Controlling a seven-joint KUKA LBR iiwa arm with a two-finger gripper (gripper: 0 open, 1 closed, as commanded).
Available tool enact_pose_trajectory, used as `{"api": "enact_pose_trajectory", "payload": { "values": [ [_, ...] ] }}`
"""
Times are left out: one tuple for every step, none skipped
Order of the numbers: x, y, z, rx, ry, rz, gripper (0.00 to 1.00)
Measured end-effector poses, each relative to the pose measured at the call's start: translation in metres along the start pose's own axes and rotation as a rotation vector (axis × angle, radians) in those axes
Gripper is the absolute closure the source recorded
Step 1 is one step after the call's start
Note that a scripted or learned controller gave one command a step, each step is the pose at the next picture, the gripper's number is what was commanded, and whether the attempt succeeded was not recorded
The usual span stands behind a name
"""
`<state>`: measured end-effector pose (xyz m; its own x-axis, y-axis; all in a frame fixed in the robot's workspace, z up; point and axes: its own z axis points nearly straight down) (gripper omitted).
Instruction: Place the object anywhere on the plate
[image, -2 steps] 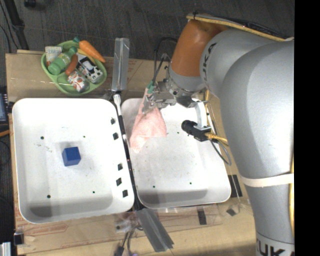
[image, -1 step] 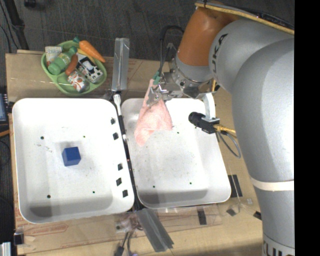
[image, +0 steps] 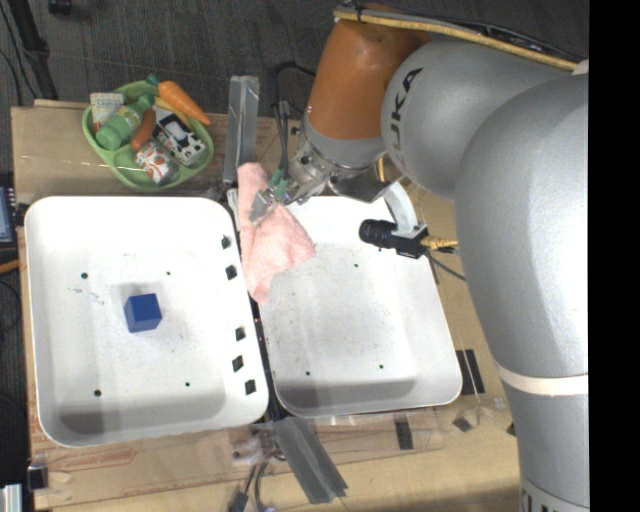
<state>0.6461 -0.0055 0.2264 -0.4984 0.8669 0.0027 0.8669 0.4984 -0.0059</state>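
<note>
Honestly, this one looks barely underway to me. The end effector (image: 268, 200) sits at about 11 o'clock of the right bin (image: 420, 372), right at the divider between the two bins, and it seems clenched on the top of a pink cloth (image: 272, 248): the fabric bunches up into the fingers and drapes down from there across the bin's rim. So I'd say the cloth is grasped, though how firmly is hard to judge from here. Thing is, I can't spot anything that's clearly a plate. The left bin (image: 60, 300) just has a blue cube (image: 143, 311) a bit left of its middle, and a green bowl of toy food (image: 148, 135) sits up on the worktop (image: 60, 150) at 11 o'clock. So carrying and setting down are all left to do.
</note>
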Motion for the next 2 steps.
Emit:
{"api": "enact_pose_trajectory", "payload": {
  "values": [
    [0.039,0.026,-0.01,-0.004,-0.004,-0.405,1.0],
    [0.076,0.046,-0.012,-0.004,-0.006,-0.81,1.0]
  ]
}}
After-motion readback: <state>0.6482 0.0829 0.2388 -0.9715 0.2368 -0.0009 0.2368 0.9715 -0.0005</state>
